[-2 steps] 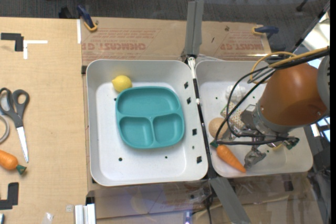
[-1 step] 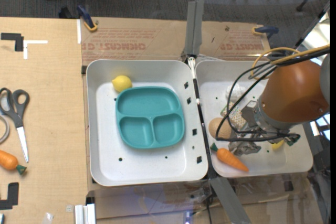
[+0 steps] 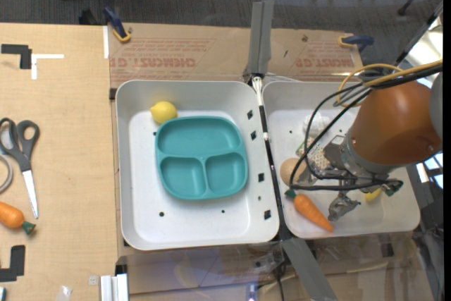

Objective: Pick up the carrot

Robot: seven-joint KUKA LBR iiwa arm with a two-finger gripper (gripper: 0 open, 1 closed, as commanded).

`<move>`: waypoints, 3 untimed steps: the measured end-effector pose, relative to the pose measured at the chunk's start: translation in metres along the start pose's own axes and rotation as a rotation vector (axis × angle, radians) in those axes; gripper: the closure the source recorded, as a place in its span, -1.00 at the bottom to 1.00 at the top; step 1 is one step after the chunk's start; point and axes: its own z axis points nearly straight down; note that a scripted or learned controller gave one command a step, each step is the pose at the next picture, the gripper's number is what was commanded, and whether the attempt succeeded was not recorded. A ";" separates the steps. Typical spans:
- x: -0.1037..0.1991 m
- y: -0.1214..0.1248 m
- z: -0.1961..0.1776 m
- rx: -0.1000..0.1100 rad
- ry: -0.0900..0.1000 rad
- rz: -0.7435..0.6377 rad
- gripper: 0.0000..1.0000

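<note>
An orange carrot point(image 3: 311, 212) with a small green top lies in the right bin point(image 3: 394, 222), near its front left corner, with the thin end pointing to the front right. My gripper point(image 3: 343, 206) hangs low over the bin just right of the carrot's thin end, beneath the arm's orange band point(image 3: 391, 125). Nothing shows as held. A second carrot point(image 3: 10, 216) lies on the wooden bench at the far left, outside both bins.
A tan egg-shaped object point(image 3: 289, 170) and a yellow item point(image 3: 373, 193), partly hidden by the wrist, share the right bin. The left bin point(image 3: 134, 173) holds a teal divided tray point(image 3: 202, 158) and a lemon point(image 3: 163, 111). Scissors point(image 3: 23, 158) lie on the bench at left.
</note>
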 end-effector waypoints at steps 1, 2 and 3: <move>-0.002 -0.001 -0.009 0.002 -0.003 -0.002 1.00; -0.002 -0.001 -0.009 0.002 -0.003 -0.001 -1.00; 0.007 0.001 0.008 -0.004 0.009 0.075 -1.00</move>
